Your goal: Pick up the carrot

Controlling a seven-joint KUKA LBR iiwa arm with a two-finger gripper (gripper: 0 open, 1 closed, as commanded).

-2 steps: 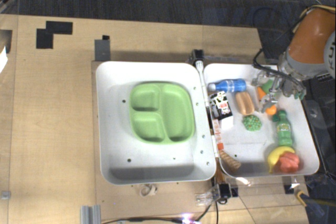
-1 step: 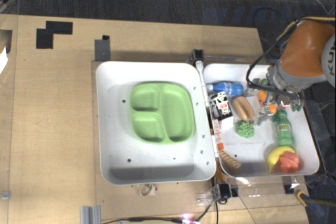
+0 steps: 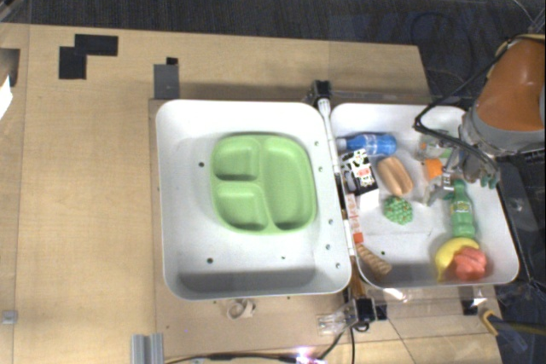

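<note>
Camera view: the carrot (image 3: 434, 168) is a small orange bit in the right bin (image 3: 510, 267), near its far right side. The gripper (image 3: 444, 175) hangs right over it, with the grey arm (image 3: 503, 111) coming in from the right. I cannot tell if the fingers are open or closed. Just beside it lies a green bottle (image 3: 461, 210). A hot dog (image 3: 395, 176), a blue bottle (image 3: 372, 143) and broccoli (image 3: 397, 210) lie to the left. The left bin (image 3: 183, 268) holds a green tray (image 3: 260, 182).
</note>
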